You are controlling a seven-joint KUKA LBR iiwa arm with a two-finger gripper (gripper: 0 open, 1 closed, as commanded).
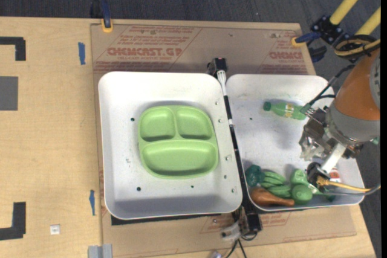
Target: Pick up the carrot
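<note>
One carrot (273, 196) lies low and left of the claw (311, 150), apart from it, snug against the right bin (266, 142) wall. The claw hangs over this bin, likely to reach down. I cannot tell if the claw is open.

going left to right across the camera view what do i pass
blue tape strip → green plate → carrot → hand; the green bottle is left out, since it spans the same stretch as the carrot
</note>
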